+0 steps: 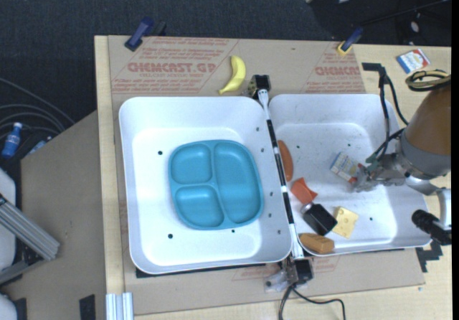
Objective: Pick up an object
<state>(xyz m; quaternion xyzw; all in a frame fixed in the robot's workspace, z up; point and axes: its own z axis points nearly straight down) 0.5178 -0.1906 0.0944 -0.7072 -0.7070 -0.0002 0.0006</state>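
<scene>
My gripper [361,178] reaches down into the right bin [373,114] from the right, its tip beside a small silvery packet [342,164] with a bit of colour on it. In the same bin lie an orange-brown sausage-shaped piece [285,158] against the left wall, a red block [303,189], a black block [319,219], a yellow cheese wedge [346,222] and a brown bread-like piece [317,242] at the front. The arm's grey and orange wrist [429,135] hangs over the bin's right side.
The left bin [143,189] holds a blue divided plate [214,184]. A yellow banana [234,74] lies on the board behind the bins. A black clamp [260,84] sits where the bins meet. Blue clips [138,34] mark the board's back edge.
</scene>
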